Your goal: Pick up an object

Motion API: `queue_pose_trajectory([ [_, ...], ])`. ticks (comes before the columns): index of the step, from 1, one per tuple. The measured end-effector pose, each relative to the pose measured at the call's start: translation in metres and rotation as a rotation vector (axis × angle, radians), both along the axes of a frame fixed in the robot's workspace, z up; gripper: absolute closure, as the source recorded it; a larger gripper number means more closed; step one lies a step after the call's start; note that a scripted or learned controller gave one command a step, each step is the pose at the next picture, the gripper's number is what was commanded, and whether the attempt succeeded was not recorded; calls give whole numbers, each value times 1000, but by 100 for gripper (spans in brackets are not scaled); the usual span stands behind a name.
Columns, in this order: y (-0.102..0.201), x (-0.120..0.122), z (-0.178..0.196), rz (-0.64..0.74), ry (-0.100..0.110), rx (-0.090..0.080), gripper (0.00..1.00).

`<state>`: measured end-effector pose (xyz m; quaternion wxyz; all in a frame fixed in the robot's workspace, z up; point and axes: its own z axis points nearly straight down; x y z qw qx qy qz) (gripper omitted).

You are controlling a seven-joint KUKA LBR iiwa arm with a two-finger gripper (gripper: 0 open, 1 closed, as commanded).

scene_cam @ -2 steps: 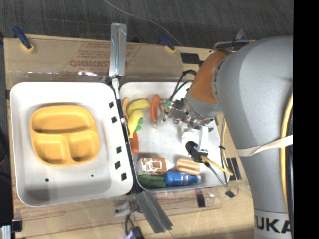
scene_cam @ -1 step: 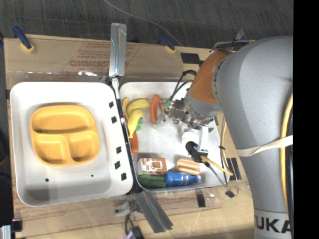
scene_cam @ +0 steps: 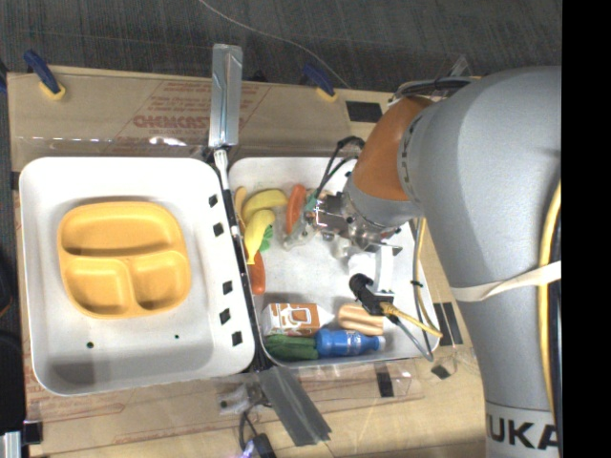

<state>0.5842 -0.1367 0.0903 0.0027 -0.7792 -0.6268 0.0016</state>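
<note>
Bananas (scene_cam: 260, 219) hug the right bin's (scene_cam: 315, 273) left wall, long axis running along it, with bare floor open mid-bin. Gripper (scene_cam: 320, 219) hangs just beside them; its state I cannot tell.

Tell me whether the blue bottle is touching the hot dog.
Touching. The camera view shows the hot dog lying against the top edge of the blue bottle, with no gap between them.

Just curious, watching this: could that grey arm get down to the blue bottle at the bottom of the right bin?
Probably yes: the blue bottle lies uncovered on top, though a hot dog and green vegetable crowd it.
</note>
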Motion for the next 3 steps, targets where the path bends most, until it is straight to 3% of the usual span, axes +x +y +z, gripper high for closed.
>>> queue_pose_trajectory([
  [1, 32, 68, 1, -42, 13, -8, 0],
  [2, 36, 70, 9, -30, 12, -4, 100],
  [3, 53, 9, 102, 151, -5, -1, 100],
])
